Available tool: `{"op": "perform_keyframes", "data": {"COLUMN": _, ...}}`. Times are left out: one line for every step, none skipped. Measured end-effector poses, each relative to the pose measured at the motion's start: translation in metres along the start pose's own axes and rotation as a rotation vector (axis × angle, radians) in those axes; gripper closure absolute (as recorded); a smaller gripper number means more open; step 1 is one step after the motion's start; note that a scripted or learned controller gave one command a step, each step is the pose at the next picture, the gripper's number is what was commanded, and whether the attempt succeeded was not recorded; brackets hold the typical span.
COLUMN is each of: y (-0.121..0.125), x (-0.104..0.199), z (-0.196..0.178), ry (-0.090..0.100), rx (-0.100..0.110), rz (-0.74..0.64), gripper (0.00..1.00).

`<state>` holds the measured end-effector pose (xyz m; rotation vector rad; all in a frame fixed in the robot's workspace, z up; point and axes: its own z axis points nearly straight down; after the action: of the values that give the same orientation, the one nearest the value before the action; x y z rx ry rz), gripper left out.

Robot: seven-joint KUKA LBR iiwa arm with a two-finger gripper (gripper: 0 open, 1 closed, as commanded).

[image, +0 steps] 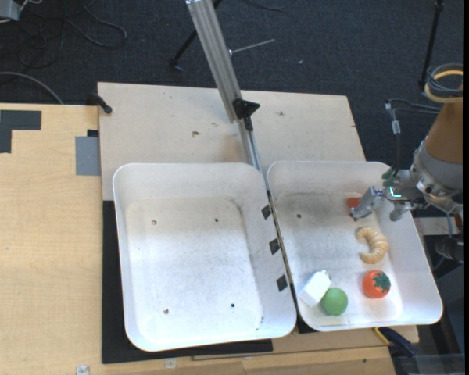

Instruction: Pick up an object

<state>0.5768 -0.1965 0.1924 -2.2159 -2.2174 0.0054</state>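
Nearest the camera, right bin (422, 307) front edge: green ball (334, 301) touching a white block (316, 287), round red tomato-like toy (377, 283) just beside them. All look like smooth plastic, loose on the speckled white floor, likely scattered so any one is a valid pick. Further back, a curved tan croissant-shaped piece (372, 244), ridged. Just beyond it, gripper (367, 207) low over the bin, next to a small red-orange item (354, 205) — probable target, not visibly between the fingers. Finger spread: can't tell, too small. Left bin (133, 209): shallow moulded tray. Behind: slanted aluminium extrusion (219, 65).
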Motion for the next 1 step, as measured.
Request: {"op": "perform_keyframes", "data": {"y": 0.001, "x": -0.0001, "z": -0.0023, "ry": -0.001, "rx": -0.004, "rz": -0.001, "gripper": 0.0}}
